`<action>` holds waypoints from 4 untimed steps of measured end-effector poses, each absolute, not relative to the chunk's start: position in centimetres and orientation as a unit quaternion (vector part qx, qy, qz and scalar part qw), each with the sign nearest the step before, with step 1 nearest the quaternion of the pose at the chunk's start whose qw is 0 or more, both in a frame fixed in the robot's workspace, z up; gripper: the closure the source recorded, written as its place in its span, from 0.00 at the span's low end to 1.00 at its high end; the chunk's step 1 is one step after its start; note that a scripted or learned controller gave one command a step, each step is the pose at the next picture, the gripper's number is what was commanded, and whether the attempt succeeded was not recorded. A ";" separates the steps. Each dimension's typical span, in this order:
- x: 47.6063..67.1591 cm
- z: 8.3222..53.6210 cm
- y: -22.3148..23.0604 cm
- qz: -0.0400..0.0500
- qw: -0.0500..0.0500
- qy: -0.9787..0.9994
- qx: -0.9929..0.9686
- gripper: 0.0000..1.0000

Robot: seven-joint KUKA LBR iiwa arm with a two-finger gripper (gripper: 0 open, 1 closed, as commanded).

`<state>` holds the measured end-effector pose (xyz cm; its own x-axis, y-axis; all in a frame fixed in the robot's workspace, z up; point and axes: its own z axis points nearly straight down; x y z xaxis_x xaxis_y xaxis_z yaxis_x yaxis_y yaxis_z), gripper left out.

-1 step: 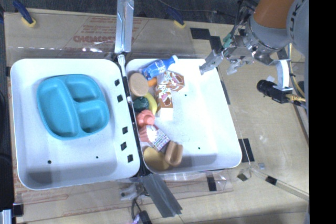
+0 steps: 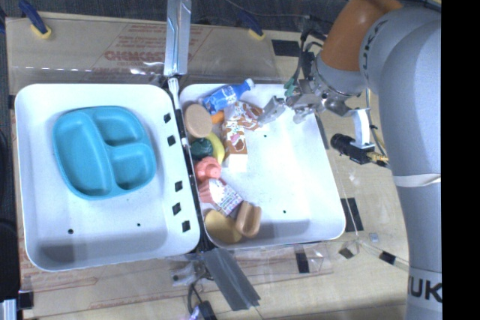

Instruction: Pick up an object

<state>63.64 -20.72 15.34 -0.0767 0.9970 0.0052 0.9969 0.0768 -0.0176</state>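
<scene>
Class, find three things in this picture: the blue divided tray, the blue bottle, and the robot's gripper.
Blue divided tray (image 2: 105,150), camera view, centre ridge.
Blue bottle (image 2: 225,95), camera view, mid-body.
Gripper (image 2: 289,107), camera view, tip.

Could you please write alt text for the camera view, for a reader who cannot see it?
A grey robot arm reaches in from the right, its gripper over the upper part of the right bin, near a heap of small toy food items along that bin's left wall. The left bin holds a blue divided plate.
</scene>
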 end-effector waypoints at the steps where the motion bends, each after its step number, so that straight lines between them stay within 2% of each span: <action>1: 63.5 11.4 -16.0 -0.005 -0.010 -0.766 -0.643 0.00; 2: 66.3 10.8 -11.9 -0.003 -0.013 -0.802 -0.598 0.00; 3: 64.6 19.8 -7.6 -0.003 -0.004 -0.794 -0.608 0.00; 4: 64.6 22.2 -11.3 0.000 -0.001 -0.780 -0.625 0.00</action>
<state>64.62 -11.35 22.24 -0.2175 0.9761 -0.0015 0.9761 0.2175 0.0007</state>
